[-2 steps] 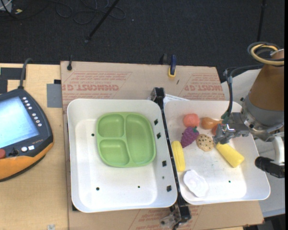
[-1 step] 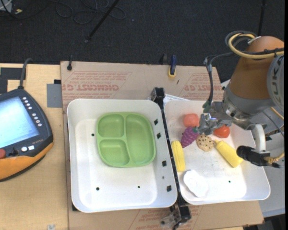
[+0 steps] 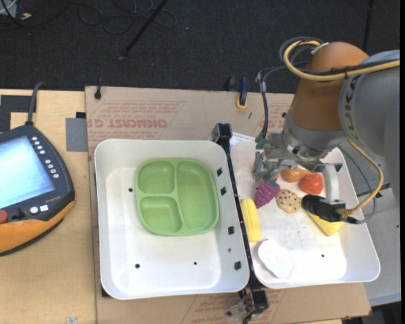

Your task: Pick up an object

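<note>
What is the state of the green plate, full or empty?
Empty: all three compartments of the green plate show bare green surface, with nothing lying in them.

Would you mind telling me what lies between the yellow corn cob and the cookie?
In the camera view, a purple grape bunch lies between the upper end of the corn cob and the cookie.

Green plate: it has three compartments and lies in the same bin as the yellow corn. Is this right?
Not quite. The green plate does have three compartments, but it lies in the left bin, while the yellow corn lies in the right bin. The camera view shows this.
</note>
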Controlling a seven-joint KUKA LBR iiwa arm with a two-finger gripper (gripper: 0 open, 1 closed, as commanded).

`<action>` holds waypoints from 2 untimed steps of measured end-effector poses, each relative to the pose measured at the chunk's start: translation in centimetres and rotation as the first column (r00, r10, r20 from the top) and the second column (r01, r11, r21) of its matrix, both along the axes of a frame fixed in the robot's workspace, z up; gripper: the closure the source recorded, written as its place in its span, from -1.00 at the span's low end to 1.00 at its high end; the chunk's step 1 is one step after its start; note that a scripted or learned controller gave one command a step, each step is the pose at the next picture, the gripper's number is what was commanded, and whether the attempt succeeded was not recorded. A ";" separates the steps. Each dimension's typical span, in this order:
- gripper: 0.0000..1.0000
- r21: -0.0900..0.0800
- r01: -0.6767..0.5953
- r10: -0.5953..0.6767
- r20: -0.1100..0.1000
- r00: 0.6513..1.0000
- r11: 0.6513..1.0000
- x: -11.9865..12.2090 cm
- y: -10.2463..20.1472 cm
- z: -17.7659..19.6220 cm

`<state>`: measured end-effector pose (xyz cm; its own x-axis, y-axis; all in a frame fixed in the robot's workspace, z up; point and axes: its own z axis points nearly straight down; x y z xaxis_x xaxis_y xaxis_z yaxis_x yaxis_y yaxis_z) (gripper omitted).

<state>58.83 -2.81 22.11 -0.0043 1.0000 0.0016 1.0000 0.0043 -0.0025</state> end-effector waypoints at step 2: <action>1.00 -0.002 0.004 -0.004 0.001 1.000 1.000 2.6 3.5 1.7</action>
<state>61.40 0.73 23.78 -0.0008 1.0000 0.0001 1.0000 0.0008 -0.0012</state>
